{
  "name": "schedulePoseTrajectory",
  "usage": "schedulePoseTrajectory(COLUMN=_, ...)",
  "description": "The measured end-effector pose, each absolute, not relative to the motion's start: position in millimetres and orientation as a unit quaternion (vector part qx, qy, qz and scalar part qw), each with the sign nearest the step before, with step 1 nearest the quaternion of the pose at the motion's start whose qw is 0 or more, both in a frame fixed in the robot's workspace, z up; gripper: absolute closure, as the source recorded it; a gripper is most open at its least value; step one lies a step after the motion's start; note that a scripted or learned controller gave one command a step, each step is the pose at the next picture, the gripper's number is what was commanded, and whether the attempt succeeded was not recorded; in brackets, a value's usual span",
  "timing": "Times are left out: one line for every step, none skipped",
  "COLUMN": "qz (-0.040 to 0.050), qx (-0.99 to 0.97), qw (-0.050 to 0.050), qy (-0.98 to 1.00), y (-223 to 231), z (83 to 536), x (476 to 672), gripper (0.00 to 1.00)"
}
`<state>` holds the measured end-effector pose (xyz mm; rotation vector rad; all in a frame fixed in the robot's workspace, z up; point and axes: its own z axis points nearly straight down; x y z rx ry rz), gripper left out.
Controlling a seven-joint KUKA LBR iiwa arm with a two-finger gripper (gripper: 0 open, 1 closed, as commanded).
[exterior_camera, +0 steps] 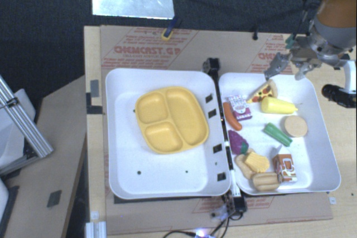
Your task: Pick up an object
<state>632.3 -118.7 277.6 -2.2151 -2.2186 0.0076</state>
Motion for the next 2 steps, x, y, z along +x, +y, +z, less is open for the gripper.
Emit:
schedulePoseTrajectory(qz=-0.0007, qx=-0.706, qw=-0.001, qy=-0.708, y=-118.6, z=283.7, x=634.0, gripper=0.00)
schedulePoseTrajectory(qz=0.0006, qx=-0.707, qw=0.000, qy=-0.707, y=-123.9, z=240.3, x=631.9, gripper=0.00)
